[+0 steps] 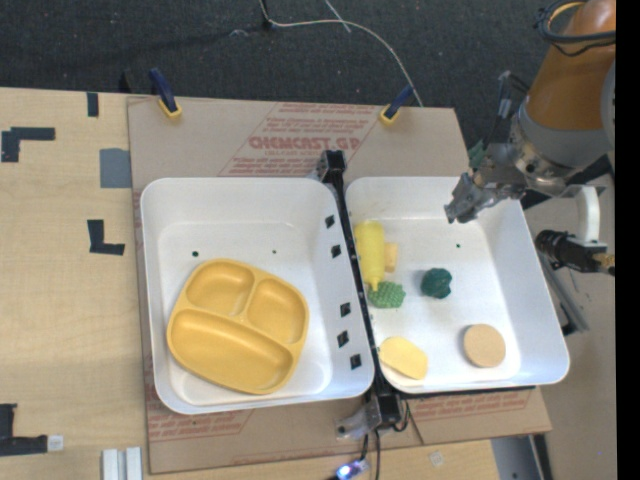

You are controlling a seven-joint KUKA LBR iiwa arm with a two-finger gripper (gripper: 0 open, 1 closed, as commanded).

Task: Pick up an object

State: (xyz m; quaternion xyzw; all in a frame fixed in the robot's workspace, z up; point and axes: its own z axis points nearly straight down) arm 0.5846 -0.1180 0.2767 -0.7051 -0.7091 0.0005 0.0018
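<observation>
The gripper (465,206) is seen above the right bin's (520,238) far edge; its finger state cannot be told. The toy corn (371,252) is placed at the bin's left wall.

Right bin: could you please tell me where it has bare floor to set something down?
In the right bin, the back strip is free, between the corn and the claw, and so is the patch between the dark green lump and the right wall. Crowded along the divider and front: broccoli, yellow slice, tan disc.
</observation>
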